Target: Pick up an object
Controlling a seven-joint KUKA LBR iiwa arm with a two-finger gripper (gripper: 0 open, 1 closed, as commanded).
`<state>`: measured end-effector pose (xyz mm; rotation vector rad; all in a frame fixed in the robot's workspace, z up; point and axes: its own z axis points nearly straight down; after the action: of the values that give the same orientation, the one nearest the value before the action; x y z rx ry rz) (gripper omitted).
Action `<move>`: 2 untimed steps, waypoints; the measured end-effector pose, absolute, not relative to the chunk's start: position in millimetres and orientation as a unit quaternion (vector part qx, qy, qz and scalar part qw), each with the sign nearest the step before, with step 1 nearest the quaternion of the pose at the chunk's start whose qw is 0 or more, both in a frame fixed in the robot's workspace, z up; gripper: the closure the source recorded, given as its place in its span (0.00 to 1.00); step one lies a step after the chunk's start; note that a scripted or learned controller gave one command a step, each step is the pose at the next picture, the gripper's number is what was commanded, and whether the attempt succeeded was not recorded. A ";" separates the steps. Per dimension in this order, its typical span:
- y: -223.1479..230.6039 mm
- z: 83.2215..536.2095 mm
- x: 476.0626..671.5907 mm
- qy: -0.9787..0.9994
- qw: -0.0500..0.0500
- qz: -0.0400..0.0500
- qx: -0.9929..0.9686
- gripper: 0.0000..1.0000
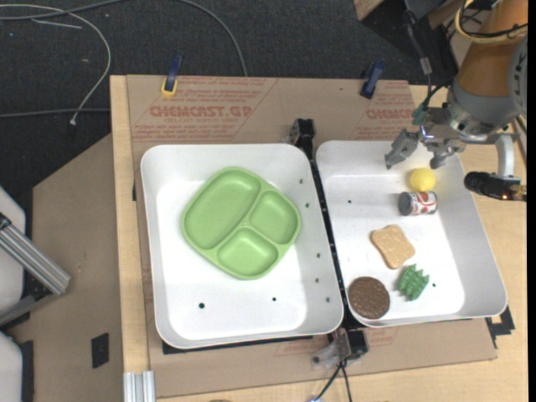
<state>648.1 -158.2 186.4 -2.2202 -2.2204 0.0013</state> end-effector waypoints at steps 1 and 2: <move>-158.2 186.9 648.4 -0.707 0.000 0.000 -0.707 0.00; -157.1 146.9 651.3 -0.708 0.001 0.001 -0.706 0.00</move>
<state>651.3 -157.1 146.9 -2.2177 -2.2217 0.0019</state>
